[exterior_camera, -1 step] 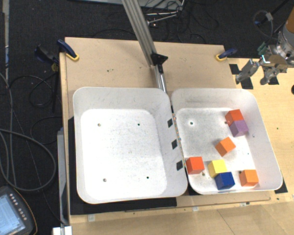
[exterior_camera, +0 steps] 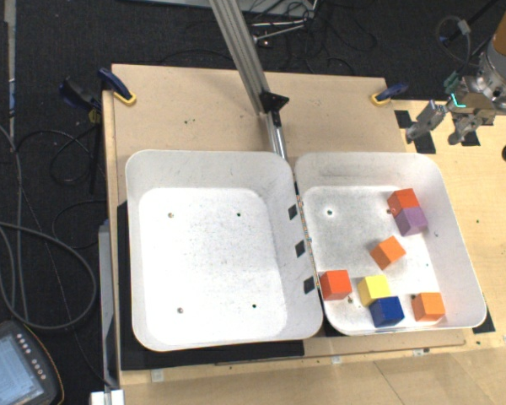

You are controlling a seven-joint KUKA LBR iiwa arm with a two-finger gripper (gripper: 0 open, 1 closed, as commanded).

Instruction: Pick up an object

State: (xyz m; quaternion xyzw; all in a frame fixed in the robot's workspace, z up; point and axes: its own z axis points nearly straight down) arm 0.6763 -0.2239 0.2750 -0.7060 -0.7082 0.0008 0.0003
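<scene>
White bins sit side by side on the bench (exterior_camera: 202, 108), both lower in the view than the gripper (exterior_camera: 445, 127), which hangs over bare bench beyond the far right corner of the right bin (exterior_camera: 455, 226). The left bin (exterior_camera: 152, 184) lies well apart from the gripper, further to the left. All the blocks lie in the right bin. Nearest below the gripper, an orange block (exterior_camera: 402, 200) touches a purple block (exterior_camera: 412, 219). Further from the gripper, a second orange block (exterior_camera: 388, 251) sits tilted near the bin's middle. Farthest, along the near wall, are a third orange block (exterior_camera: 335, 284), a yellow block (exterior_camera: 373, 289) touching a blue block (exterior_camera: 387, 310), and a fourth orange block (exterior_camera: 427, 306). The gripper's fingers appear spread apart with nothing between them, though they look small and dim.
</scene>
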